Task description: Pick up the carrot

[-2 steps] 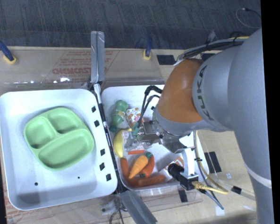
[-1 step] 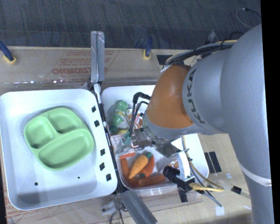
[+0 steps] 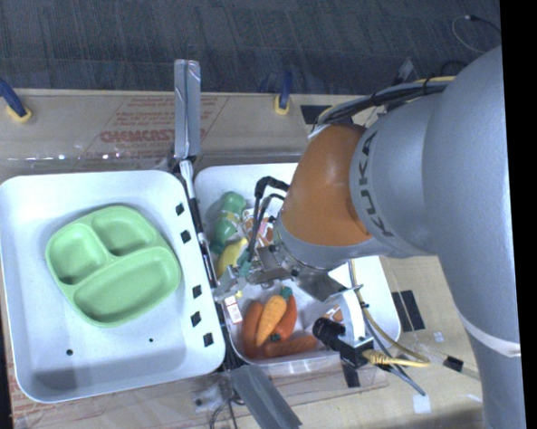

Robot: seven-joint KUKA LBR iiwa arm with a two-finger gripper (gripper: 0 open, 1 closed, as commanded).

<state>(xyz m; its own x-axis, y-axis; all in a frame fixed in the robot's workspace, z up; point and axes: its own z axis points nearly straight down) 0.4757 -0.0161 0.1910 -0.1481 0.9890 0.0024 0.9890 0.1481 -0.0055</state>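
From the overhead camera view, you see the carrot (image 3: 273, 316) lying at the near end of the right bin (image 3: 382, 293), among other orange toy food, with green and yellow pieces (image 3: 228, 222) beyond it. The end effector (image 3: 265, 271) hangs just above that pile, under the orange wrist band, and you cannot tell how it is set. The left bin (image 3: 27, 269) holds 1 green divided plate (image 3: 114, 264). Judging by this, the carrot is not yet lifted; grasp and raise remain.

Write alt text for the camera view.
A grey arm with an orange band reaches from the right over the right white bin, above orange carrots and green and yellow toy food. The left bin holds a green divided plate.
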